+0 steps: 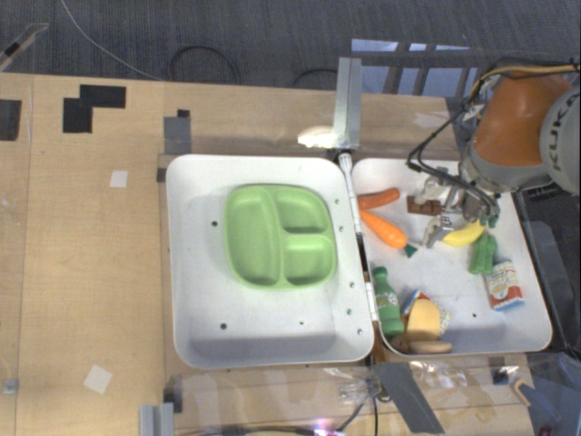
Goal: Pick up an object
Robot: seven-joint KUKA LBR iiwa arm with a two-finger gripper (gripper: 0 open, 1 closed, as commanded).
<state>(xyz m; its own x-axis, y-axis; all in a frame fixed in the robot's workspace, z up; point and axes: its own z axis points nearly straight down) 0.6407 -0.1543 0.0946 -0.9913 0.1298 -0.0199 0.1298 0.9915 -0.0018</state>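
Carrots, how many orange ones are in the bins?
2, both in the right bin near the divider: one carrot at the top, the other carrot just below it. More may hide under the arm.

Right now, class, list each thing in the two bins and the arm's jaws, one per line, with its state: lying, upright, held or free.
green divided plate: flat in the left bin, nothing on it
carrot: lying loose, right bin
sausage: lying loose beside the carrot
banana: lying just below the jaws
green bottle: on its side by the divider
small carton: lying free
gripper: low over the right bin; grip unclear
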